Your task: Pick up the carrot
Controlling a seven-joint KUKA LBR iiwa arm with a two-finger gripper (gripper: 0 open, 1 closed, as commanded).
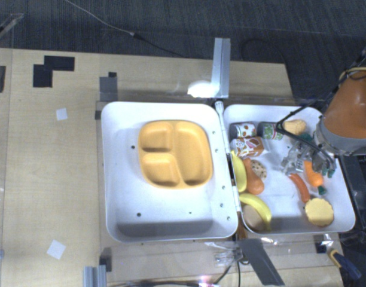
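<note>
The carrot [313, 176] is short and orange with a green tip, and it lies in the right bin [344, 220] near that bin's right side. My gripper [307, 162] hangs low just above the carrot's upper end, at the end of the grey arm with the orange band [350, 109]. Its fingers [290, 160] look spread open, and the carrot rests on the bin floor rather than being lifted. A red-orange sausage-like piece [299, 188] lies right beside the carrot on its left.
The right bin also holds two bananas [239, 173], small cans [245, 130], a snack packet [250, 147], a tan lump [295, 126] and a round yellow piece [319, 211]. A yellow divided plate [174, 153] sits in the left bin [120, 220].
</note>
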